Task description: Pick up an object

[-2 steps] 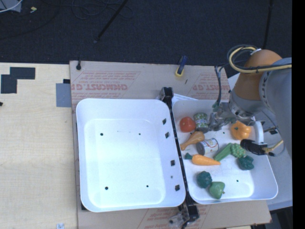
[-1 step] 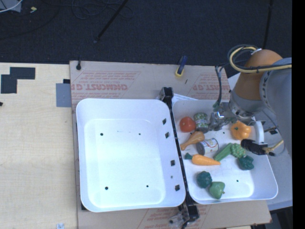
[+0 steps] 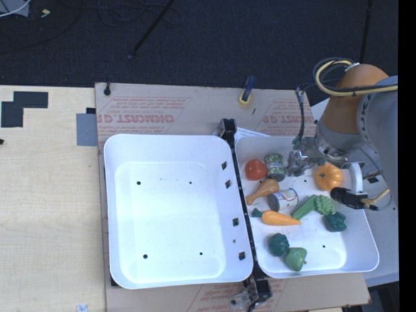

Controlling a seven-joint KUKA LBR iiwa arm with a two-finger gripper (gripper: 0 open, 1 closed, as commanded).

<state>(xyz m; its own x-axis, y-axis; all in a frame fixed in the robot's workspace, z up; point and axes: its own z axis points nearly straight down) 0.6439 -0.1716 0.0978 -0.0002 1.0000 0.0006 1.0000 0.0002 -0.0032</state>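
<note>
- Gripper low over the right bin, at its far side; fingers small and dark against clutter, cannot tell whether apart or together. Nothing visibly between them.
- Jar just beside the gripper on its left, touching or nearly so; contact not resolvable.
- Tomato left of the jar.
- Orange pepper just right of the gripper, partly covered by the wrist.
- Below the gripper: tan squash, a small can with blurred label, carrot.
- Below right: corn, dark green piece, shape unclear.
- Farther down: broccoli and green pepper, touching.
- Left bin well away to the left.
- Arm cut off at the right edge.
</note>
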